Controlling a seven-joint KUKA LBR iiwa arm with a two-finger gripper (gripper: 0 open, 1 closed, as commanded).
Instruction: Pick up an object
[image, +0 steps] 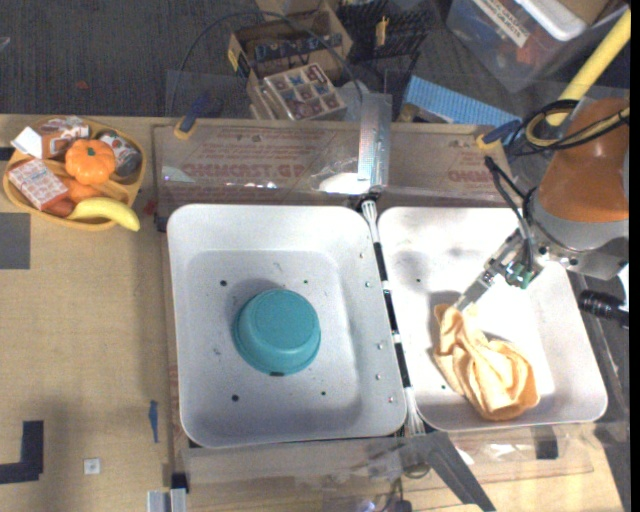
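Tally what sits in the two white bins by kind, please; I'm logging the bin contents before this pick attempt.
Teal bowl, upside down in the left bin: 1
Crumpled yellow-orange cloth in the right bin: 1
Total: 2

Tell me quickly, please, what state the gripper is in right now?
Gripper: low in the right bin, its tip at the upper edge of the crumpled yellow cloth; open or closed cannot be told, and no grasp is visible.
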